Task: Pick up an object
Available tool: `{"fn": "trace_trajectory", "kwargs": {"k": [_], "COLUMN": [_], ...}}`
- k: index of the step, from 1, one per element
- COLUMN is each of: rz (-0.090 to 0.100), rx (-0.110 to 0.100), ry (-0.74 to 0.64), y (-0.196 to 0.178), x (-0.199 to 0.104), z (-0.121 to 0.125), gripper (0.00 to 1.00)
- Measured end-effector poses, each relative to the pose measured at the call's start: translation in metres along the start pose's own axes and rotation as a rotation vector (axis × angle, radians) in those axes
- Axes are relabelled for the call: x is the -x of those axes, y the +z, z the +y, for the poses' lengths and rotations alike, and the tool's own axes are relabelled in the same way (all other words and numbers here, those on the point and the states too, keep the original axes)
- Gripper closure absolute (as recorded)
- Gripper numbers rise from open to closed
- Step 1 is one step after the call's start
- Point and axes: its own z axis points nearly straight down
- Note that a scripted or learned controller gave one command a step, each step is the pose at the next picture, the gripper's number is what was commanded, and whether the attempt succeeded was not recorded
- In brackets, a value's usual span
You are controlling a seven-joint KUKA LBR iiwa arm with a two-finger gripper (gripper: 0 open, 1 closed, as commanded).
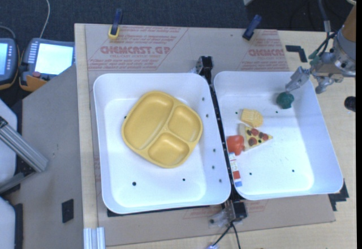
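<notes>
The grey arm reaches in from the right side of the camera view, and its gripper [310, 78] hangs over the far right corner of the right white bin [317, 180]. Its two fingers [296, 79] are spread apart with nothing between them. A small dark green rounded object [285, 99] lies on the bin floor just below and to the left of the gripper, near the left finger but not within the gap.

Toward the left side of the same bin sits a small pale yellow block [251, 117] that looks like a toy wedge of cheese. Just in front of it lies a toy pizza slice [255, 138], tan with red spots, its tip pointing right. A red toy piece [235, 143] touches the slice's left end, close to the bin's left wall. A thin white stick-like item with red and blue marks [235, 171] lies along that wall further toward the front.

The left white bin [113, 191] holds a yellow plastic plate with three compartments [163, 128], lying flat near the bin's middle.

Both bins rest side by side on a cardboard-covered bench [169, 44] printed with red lettering, and two blue clamps [116, 22] grip its far edge.
</notes>
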Motion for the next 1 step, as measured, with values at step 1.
{"fn": "trace_trajectory", "kwargs": {"k": [1], "rz": [-0.003], "rx": [0.015], "ry": [-0.004], "y": [-0.01], "x": [-0.0011], "z": [0.003], "gripper": [0.0]}}
